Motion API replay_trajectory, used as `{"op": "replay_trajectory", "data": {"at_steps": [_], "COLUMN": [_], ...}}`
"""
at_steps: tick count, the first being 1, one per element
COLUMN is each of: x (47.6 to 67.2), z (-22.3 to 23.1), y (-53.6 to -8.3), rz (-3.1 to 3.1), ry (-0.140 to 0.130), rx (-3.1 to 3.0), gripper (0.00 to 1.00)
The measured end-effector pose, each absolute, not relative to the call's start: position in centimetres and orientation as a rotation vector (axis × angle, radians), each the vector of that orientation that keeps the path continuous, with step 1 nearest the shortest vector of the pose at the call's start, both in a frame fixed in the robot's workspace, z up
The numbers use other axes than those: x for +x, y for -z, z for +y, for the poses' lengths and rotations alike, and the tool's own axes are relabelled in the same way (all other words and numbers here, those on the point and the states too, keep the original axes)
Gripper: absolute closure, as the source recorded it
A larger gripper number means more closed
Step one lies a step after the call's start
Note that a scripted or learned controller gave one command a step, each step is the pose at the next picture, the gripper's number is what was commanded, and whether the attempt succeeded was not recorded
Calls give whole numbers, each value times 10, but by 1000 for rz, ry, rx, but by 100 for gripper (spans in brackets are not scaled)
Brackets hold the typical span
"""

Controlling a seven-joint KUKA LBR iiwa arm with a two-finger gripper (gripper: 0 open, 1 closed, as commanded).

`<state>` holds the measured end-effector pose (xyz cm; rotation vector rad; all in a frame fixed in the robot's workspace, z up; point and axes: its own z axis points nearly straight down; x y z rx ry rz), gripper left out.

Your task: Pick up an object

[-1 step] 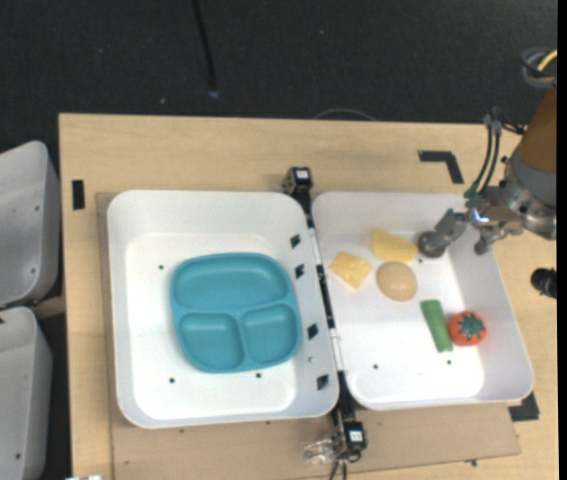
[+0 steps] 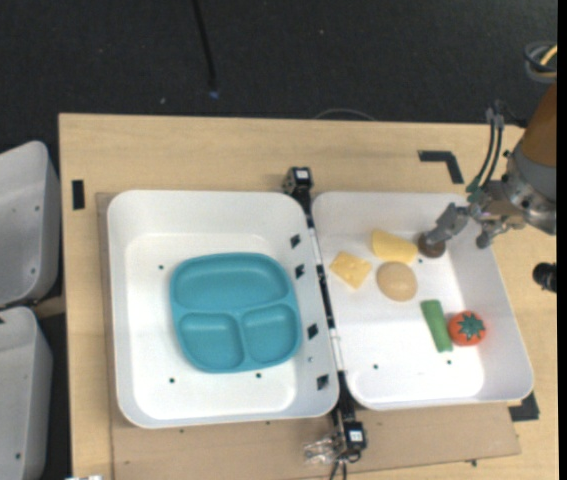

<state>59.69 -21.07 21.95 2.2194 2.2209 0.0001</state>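
Note:
The right bin (image 2: 493, 378) holds several small items: a yellow wedge (image 2: 393, 246), a second yellow piece (image 2: 351, 268), a tan round bun (image 2: 397, 282), a green stick (image 2: 436, 325) and a red tomato (image 2: 468, 328). My gripper (image 2: 459, 238) hangs over the bin's upper right part, open, with nothing between its fingers. Its left finger (image 2: 435, 240) ends just right of the yellow wedge, close to it. The other items lie below and to the left of the gripper.
In the left bin (image 2: 128, 388) lies a teal divided plate (image 2: 234, 310). A black clip (image 2: 297, 179) sits at the top of the seam between the bins. The grey arm (image 2: 535, 183) enters over the right bin's far right corner.

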Motion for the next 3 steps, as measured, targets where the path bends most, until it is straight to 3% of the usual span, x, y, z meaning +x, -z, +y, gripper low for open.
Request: {"op": "replay_trajectory", "data": {"at_steps": [2,3], "x": [609,611], "z": [-223,-226], "y": [-111,-105], "rz": [2215,2211], "ry": [0,-2], "rx": [2222,2217], "gripper": [0,0]}}
